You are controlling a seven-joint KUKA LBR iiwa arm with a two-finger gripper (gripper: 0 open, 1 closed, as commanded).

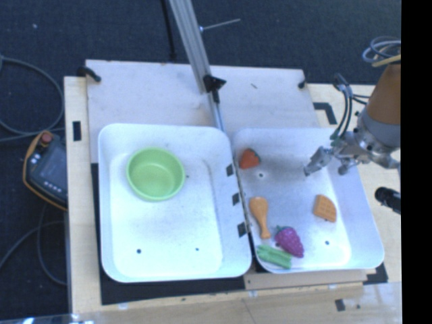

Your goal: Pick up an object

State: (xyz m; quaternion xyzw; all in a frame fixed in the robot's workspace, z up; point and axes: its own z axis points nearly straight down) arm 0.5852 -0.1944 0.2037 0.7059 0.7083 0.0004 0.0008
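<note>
The gripper [329, 159] is hovering with fingers spread wide, holding nothing, over the right bin [358, 248]. Just nearer is lying the orange wedge [325, 208]; it is probably light, stiff plastic, best pinched across its flat sides.

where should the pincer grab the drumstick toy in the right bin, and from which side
Probably the narrow shaft of the drumstick toy, coming straight down from above. It lies flat, its rounded bulb toward the far end and its thin end pointing at the purple grapes, so closing across the slim shaft should fit. The bin divider crowds its left side.
</note>
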